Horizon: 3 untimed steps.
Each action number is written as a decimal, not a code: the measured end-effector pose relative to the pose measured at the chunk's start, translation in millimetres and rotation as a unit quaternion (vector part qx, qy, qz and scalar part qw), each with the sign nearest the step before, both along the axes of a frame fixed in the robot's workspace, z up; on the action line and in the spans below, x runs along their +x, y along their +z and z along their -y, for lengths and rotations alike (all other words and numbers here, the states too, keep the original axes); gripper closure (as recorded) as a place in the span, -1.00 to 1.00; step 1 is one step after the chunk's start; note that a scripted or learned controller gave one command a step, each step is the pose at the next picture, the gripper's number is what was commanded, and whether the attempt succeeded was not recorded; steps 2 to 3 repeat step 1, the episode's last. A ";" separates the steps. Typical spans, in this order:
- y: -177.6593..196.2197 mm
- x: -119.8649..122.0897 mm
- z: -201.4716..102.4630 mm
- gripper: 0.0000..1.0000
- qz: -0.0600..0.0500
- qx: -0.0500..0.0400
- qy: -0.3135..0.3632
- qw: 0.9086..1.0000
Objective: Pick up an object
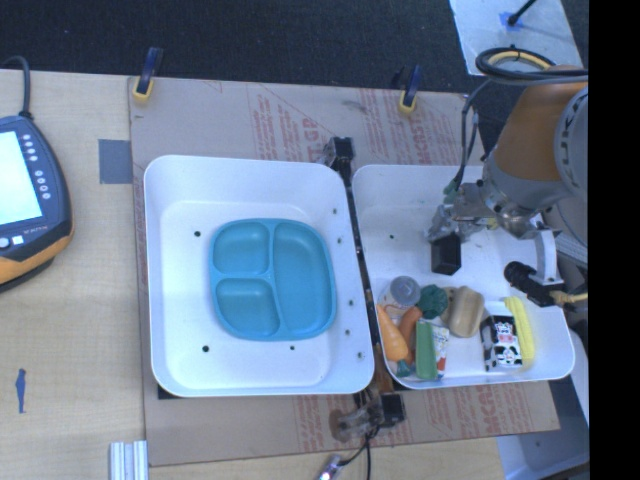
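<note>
My gripper [452,224] hangs over the upper middle of the right bin [400,193], reached in from the right under the orange-banded wrist. Nothing shows between its tips. Below it, along the bin's near side, lies a cluster of toys: an orange carrot [393,334], a green stick [426,351], a grey round lid [404,291], a dark green lump [434,299], a tan bread roll [464,311], a black-and-white box [500,342] and a yellow corn cob [521,328]. The gripper is apart from all of them.
The left bin [170,268] holds a blue divided plate [272,278] in its middle. A teach pendant [28,198] lies on the bench at far left. Clamps [146,73] hold the cardboard sheet at the back edge.
</note>
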<state>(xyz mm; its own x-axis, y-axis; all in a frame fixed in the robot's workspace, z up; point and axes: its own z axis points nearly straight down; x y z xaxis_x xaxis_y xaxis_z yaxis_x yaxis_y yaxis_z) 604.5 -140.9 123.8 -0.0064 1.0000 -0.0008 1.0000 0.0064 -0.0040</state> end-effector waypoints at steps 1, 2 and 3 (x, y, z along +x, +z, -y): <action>68.3 -7.9 -75.2 1.00 0.000 0.000 0.000 1.000; 68.3 -7.9 -75.2 1.00 0.000 0.000 0.000 1.000; 68.3 -7.9 -75.2 1.00 0.000 0.000 0.000 1.000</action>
